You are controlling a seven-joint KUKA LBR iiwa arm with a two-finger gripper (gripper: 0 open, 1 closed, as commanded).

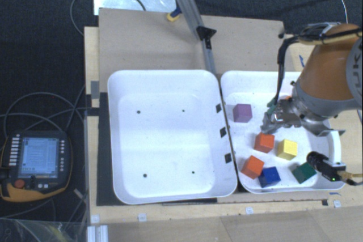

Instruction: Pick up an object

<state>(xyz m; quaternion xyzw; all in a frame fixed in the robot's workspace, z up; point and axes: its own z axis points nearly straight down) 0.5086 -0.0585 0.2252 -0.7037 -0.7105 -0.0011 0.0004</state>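
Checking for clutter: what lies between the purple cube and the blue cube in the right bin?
In the camera view, between the purple cube and the blue cube sit two orange cubes, one under the gripper, the other beside the blue one.

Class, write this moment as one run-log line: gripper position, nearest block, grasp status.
gripper: over right bin | nearest: upper orange block, just below it | grasp: none seen | left bin: no blocks

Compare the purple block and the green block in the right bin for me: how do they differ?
The purple block sits alone near the bin's far left side; the green block sits at the near right corner, beside a black part of the arm. The purple one is paler, the green one dark. The purple one lies square to the bin; the green one is turned at an angle. Both are small cubes, similar in size.
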